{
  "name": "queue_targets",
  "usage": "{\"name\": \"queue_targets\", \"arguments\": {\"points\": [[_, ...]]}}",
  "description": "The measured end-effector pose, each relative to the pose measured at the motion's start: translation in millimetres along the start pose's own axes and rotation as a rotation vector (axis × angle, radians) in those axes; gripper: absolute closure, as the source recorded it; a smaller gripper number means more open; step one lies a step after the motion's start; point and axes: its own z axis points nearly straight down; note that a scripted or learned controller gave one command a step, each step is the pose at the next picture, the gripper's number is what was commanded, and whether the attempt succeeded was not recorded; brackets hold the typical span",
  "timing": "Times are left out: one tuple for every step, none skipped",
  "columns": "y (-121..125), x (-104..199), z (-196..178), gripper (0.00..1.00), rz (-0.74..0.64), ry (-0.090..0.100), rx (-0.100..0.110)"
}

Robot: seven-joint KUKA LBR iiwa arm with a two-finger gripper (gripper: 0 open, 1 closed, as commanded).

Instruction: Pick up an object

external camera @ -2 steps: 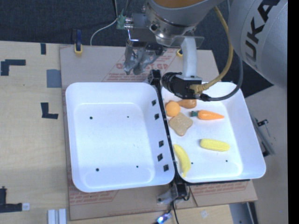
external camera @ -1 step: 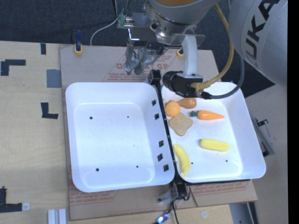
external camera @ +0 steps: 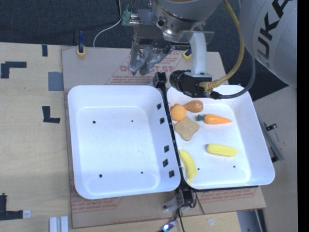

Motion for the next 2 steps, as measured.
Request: {"name": "queue_targets", "arguments": {"points": [[0.0, 0.7, -9.6, 1.00, -0.002, 0.000, 0.001], [0.1, 1.3, -19.2, 1.00, -0.003, -0.001, 0.003]]}}
